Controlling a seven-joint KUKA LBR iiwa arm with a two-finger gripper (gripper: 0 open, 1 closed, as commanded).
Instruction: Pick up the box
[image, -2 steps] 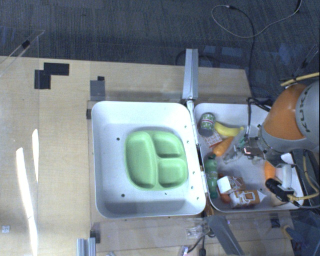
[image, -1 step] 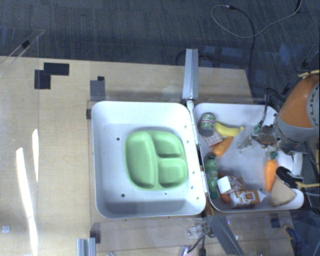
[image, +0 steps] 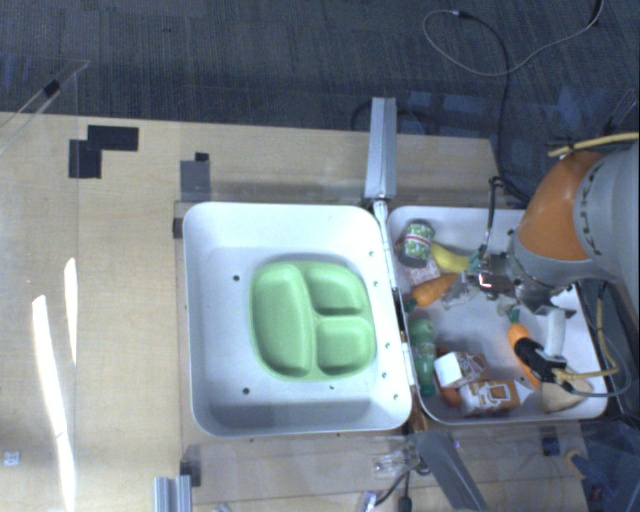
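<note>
Your target box (image: 488, 396) lies untouched in the right bin (image: 500, 318), with the gripper (image: 484, 279) poised well above.

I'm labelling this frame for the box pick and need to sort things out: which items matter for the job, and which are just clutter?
Job:
- box, brown and white, near front of the right bin
- gripper, over that bin's middle

Clutter:
- green divided tray in the left bin
- banana
- small can
- carrot
- green bottle
- orange-handled tool
</note>
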